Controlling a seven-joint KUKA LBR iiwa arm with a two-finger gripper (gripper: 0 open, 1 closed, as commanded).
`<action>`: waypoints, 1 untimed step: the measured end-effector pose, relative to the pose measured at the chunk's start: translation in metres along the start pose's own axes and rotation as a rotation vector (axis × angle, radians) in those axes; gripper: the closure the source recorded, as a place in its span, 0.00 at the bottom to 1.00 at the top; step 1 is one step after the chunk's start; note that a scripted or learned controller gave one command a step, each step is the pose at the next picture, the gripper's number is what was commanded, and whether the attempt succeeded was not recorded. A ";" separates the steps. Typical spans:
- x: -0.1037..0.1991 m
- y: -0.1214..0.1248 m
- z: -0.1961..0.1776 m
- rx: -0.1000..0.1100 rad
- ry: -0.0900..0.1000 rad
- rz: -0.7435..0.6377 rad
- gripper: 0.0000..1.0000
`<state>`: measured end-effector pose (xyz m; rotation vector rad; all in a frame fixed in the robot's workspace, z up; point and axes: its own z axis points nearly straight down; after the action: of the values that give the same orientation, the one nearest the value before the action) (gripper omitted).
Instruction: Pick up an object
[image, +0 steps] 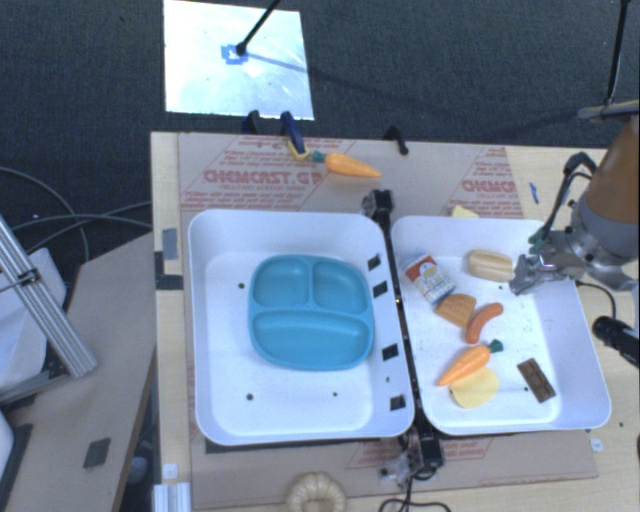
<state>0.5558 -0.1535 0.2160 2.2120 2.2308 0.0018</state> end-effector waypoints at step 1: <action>0.045 -0.001 -0.008 -0.001 0.000 0.000 1.00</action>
<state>0.5539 -0.1089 0.2244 2.2118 2.2305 0.0028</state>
